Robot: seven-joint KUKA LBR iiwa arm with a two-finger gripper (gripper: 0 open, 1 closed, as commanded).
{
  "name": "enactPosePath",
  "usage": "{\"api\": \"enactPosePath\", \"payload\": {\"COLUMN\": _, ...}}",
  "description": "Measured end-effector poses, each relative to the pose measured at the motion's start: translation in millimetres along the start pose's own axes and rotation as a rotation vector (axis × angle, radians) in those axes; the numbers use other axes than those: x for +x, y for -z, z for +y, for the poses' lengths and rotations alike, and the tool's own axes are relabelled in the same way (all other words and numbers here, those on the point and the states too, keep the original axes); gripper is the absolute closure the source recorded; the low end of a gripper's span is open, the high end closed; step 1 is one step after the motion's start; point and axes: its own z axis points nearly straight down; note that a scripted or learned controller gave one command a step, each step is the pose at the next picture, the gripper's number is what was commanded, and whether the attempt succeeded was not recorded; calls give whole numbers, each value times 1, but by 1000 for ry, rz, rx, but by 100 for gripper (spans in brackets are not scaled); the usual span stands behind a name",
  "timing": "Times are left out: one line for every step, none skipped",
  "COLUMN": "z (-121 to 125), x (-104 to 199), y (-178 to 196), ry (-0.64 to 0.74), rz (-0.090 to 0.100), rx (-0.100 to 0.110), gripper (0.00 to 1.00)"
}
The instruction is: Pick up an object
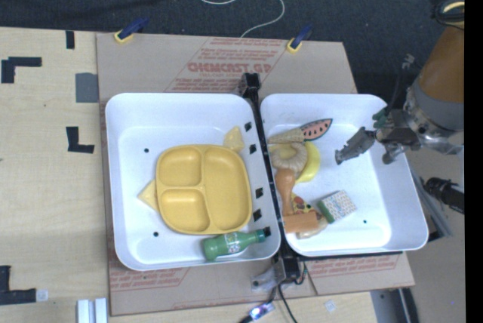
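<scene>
Arm: we see the grey arm (445, 80) with its orange band entering at 3 o'clock of the view, its wrist over the right bin's outer rim.
Tool: the tool (370, 146) sits above the right bin's 3 o'clock side; we see two dark fingers spread apart, one (353, 147) pointing toward 9 o'clock and the other by the rim, with nothing between them.
Right bin: the white right bin (377, 231) carries a cluster of items along its 9 o'clock wall.
Watermelon slice: we find a toy watermelon slice (315, 128) at about 11 o'clock in the right bin, near the tool's leading finger but apart from it.
Banana: a yellow banana (309, 164) lies just below the slice, touching a pale ring-shaped piece (287, 156).
Orange piece: a long orange toy (290, 204) runs toward 6 o'clock along the dividing wall.
Small box: a green and patterned box (336, 205) lies tilted just beside the orange piece, at about 6 o'clock from the tool.
Left bin: the left bin (124, 186) holds a yellow divided plate (204, 189) in the middle and a green bottle (232, 244) lying on its side at 5 o'clock.
Worktop: both bins rest on cardboard (219, 65) on the wooden worktop (45, 186).
</scene>
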Motion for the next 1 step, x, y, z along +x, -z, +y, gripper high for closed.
{"api": "enactPosePath", "payload": {"z": 2, "x": 0, "y": 6, "ry": 3, "rz": -2, "rx": -12, "gripper": 0}}
